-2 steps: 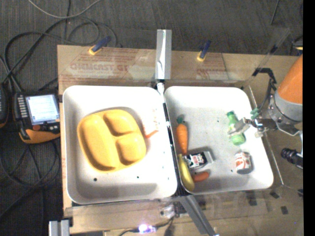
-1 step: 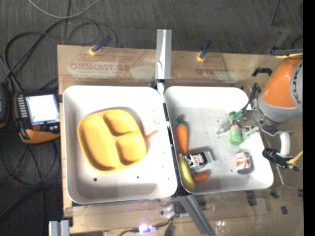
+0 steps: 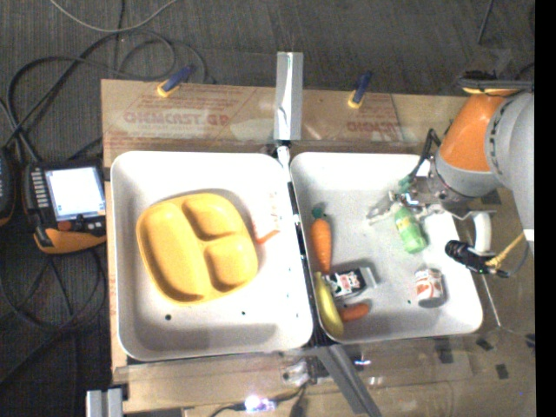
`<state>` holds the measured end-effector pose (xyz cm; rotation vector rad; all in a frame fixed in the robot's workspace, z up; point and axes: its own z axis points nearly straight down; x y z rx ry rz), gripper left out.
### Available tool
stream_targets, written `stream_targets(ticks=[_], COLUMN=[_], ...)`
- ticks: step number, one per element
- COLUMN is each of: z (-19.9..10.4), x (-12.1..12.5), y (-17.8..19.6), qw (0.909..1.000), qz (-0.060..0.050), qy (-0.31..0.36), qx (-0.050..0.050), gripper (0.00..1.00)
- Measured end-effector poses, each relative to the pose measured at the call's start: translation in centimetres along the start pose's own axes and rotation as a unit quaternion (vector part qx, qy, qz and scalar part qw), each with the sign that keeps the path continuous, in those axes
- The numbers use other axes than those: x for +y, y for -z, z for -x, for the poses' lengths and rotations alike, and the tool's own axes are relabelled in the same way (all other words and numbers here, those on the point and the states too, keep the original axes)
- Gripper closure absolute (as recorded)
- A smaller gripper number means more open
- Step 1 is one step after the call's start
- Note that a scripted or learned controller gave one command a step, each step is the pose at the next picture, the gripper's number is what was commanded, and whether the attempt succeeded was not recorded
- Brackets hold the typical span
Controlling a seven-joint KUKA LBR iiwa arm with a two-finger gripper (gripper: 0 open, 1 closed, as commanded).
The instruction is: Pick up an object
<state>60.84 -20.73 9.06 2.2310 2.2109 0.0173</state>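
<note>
The gripper (image 3: 401,205) hangs over the right bin (image 3: 382,174), its pale metal fingers (image 3: 382,208) splayed out toward the left, and just beside them on the bin floor lies a small green bottle (image 3: 408,231), translucent plastic with a lighter cap end pointing up toward the fingers; whether the fingers are closed on it or merely touching it cannot be told, since the wrist covers the joint. Below and to the right of the fingers sits a small can (image 3: 428,287) with a white and red label, cylindrical and lying tilted. Left of the fingers, along the bin's left wall, lies a smooth orange carrot (image 3: 321,241) with a green top, tapering downward. Below it rests a small black and white carton (image 3: 351,281), boxy, touching a curved yellow banana (image 3: 327,311) and a short orange-red piece (image 3: 354,312). Far left of the fingers, in the left bin (image 3: 130,320), lies a glossy yellow divided plate (image 3: 200,246) with three rounded compartments.
</note>
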Motion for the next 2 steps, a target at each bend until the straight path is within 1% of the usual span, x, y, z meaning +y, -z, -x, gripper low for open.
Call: stream_targets(ticks=[1,2], z=[0.3,-3.9], x=[0.0,6.1], y=[1.0,11.3], qw=[1.0000,1.0000], qz=[0.002,-0.005], qy=[0.001,0.003], qx=[-0.005,-0.006], gripper=[1.00,1.00])
